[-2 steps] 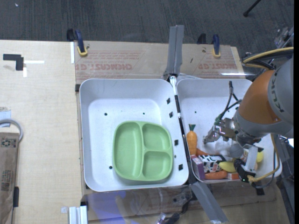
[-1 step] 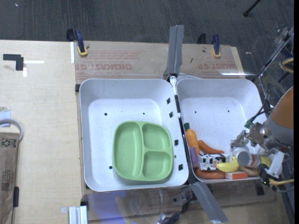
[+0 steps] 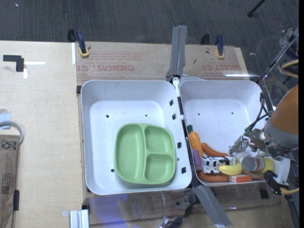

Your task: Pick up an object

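camera view | gripper [image 3: 242, 145] lower right of frame, low over right bin [image 3: 216, 91]; finger state cannot be told | targets heaped at bin's lower edge: banana [image 3: 231, 169], carrot [image 3: 195, 141], can [image 3: 252, 164] | left bin [image 3: 95, 127] holds green tray [image 3: 145, 153] | advice: descend straight onto one item, avoid wall

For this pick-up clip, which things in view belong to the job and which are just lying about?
Job:
- pincer
- right bin
- carrot
- banana
- toy cow

Lying about:
- left bin
- green divided plate
- blue clamps
- cardboard sheet
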Controlling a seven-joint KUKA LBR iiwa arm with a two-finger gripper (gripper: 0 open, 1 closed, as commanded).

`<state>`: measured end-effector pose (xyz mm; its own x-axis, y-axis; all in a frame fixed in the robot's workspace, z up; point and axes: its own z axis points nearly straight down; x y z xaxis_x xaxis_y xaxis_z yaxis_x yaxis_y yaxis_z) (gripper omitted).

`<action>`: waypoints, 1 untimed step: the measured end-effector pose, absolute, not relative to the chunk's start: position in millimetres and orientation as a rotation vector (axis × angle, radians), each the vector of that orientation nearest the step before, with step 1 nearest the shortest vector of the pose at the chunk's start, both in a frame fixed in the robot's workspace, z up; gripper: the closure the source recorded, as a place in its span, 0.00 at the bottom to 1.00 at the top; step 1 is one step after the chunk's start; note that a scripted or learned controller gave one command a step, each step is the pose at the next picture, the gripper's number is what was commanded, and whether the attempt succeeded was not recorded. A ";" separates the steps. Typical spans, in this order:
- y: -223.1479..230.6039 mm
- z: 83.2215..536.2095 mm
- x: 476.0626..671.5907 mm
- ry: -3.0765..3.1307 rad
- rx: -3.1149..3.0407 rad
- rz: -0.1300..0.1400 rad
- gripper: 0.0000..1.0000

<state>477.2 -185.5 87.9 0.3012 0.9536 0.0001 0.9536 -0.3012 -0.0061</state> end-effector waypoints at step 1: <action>-191.1 88.1 500.7 -2.236 -2.202 0.004 0.00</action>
<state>500.7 -191.1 88.1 -0.0154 0.9999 0.0010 0.9999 0.0154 -0.0044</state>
